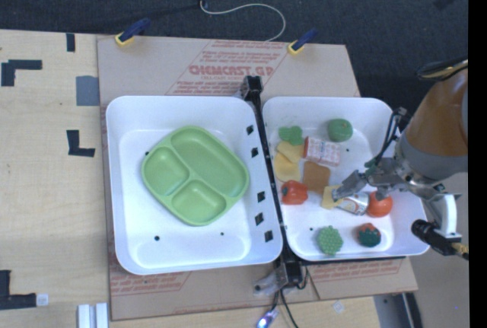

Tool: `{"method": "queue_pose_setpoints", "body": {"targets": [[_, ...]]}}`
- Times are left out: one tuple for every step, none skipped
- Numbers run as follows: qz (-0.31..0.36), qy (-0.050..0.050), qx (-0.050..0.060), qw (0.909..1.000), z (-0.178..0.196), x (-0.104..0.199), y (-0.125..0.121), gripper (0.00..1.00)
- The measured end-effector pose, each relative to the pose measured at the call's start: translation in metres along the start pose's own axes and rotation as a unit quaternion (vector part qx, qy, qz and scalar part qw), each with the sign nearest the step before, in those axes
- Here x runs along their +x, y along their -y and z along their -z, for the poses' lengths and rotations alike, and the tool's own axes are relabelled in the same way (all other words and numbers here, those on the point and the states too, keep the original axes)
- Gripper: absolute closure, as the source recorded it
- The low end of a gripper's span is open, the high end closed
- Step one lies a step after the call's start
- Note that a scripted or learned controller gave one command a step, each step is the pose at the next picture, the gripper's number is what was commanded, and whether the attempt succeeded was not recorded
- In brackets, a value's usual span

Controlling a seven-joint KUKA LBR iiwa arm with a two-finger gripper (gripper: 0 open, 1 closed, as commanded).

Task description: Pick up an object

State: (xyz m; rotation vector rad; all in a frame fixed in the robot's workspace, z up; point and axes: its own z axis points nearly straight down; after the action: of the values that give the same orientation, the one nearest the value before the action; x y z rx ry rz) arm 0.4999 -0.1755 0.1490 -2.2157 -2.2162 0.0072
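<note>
The right white bin (374, 107) holds several toy foods. Among them are a green ball (339, 128), a pink-and-white box (323, 151), a brown block (316, 175), yellow pieces (285, 160), a red tomato (294, 192), a bumpy green piece (329, 240) and a red-and-green berry (369, 234). My gripper (351, 188) reaches in from the right and hangs low over the bin's middle. It is just above a small silver item (351, 205) and beside an orange-red piece (380, 205). I see nothing clearly gripped.
The left white bin (122, 167) holds a green divided plate (195, 175). A black divider (262, 167) runs between the bins. Both bins rest on a cardboard sheet (221, 68) clipped to the bench. A white cable (228, 11) lies behind it.
</note>
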Motion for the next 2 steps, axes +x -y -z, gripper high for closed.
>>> {"method": "queue_pose_setpoints", "body": {"targets": [[0.001, 0.001, -0.006, 1.0, -0.0572, 0.0028, -0.0099, 0.0], [0.0, 0.002, -0.008, 1.0, -0.0607, 0.0026, -0.0128, 0.0]]}}
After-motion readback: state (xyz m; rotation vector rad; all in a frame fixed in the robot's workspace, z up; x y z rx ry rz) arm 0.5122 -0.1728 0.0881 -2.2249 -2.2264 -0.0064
